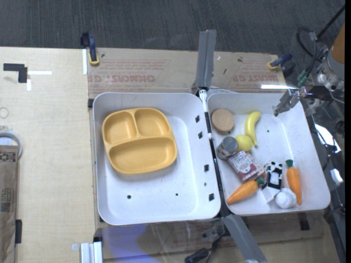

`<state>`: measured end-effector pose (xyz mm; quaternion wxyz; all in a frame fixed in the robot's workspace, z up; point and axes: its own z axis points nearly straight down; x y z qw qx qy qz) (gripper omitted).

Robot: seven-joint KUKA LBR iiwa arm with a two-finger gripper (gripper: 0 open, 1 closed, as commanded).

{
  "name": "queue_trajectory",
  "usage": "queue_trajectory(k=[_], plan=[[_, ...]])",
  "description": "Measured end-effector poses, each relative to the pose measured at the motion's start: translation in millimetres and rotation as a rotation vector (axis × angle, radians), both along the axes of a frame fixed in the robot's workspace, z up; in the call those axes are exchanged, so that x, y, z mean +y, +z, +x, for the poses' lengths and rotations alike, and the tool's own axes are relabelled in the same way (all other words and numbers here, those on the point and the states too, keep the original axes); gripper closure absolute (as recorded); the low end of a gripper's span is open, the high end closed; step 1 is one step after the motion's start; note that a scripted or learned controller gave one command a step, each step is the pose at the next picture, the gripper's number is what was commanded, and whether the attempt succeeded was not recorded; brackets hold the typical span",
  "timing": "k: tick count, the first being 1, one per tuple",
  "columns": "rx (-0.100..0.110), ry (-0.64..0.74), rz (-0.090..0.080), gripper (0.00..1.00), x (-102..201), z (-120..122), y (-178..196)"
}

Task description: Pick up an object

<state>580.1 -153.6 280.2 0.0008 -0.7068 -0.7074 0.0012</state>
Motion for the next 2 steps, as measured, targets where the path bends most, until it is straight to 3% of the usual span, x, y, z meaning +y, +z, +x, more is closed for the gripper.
queue_trajectory(k=[1, 2], plan=[[-0.003, 0.063, 0.000, 0.00, 17.9, 36.2, -188.1], [-0.002, 0.060, 0.001, 1.00, 16.7, 36.1, -179.1]])
